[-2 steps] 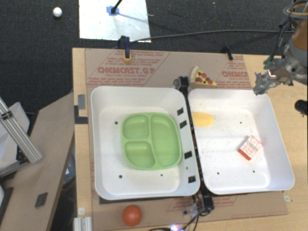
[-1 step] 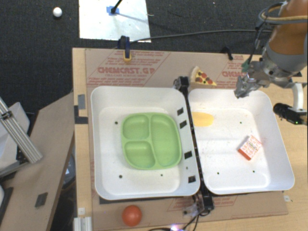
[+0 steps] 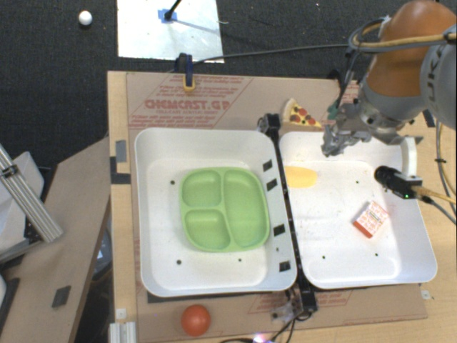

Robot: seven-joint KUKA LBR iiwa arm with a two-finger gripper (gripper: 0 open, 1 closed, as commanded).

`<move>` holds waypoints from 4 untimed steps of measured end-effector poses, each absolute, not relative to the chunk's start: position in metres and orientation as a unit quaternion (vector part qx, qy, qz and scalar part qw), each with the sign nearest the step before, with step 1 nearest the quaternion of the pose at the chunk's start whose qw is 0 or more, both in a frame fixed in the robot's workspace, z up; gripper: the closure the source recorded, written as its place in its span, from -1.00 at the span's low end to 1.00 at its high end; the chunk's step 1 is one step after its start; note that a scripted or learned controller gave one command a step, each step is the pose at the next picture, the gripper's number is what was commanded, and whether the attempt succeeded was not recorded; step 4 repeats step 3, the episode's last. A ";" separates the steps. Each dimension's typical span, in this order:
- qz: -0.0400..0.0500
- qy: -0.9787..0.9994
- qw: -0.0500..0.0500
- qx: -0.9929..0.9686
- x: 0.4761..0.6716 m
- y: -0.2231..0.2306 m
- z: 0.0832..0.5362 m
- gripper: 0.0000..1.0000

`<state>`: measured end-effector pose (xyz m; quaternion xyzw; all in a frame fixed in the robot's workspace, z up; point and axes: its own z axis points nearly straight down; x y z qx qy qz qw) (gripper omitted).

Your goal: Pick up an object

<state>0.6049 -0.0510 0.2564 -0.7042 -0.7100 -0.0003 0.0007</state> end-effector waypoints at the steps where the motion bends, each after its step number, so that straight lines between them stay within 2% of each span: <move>1: -0.001 -0.711 0.001 -0.704 0.597 0.008 0.252 1.00; 2: -0.001 -0.710 0.001 -0.704 0.581 0.058 0.255 1.00; 3: 0.000 -0.710 0.001 -0.704 0.562 0.110 0.233 1.00; 4: 0.000 -0.710 0.001 -0.704 0.562 0.110 0.233 1.00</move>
